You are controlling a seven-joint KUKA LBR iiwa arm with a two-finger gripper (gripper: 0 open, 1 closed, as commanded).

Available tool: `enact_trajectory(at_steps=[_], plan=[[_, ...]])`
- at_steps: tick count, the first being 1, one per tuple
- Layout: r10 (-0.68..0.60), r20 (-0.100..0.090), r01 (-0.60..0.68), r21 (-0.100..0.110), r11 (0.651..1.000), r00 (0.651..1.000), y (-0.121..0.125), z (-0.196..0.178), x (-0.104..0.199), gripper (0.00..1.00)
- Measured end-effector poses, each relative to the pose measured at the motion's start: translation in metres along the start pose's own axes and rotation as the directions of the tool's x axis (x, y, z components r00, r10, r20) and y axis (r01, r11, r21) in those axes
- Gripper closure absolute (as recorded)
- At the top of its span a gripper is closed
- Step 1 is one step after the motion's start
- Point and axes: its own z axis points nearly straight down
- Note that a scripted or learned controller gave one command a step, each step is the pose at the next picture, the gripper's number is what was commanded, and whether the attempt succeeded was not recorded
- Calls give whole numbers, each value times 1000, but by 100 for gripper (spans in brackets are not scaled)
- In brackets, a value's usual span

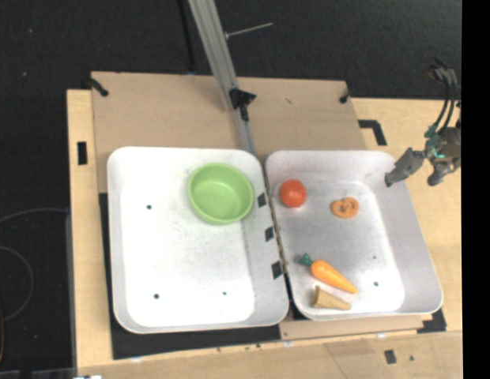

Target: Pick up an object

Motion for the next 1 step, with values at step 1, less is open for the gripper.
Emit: enact_trajectory(at_steps=[1], plan=[[-1,1,1,0,1000,1000,0,0,0,0]])
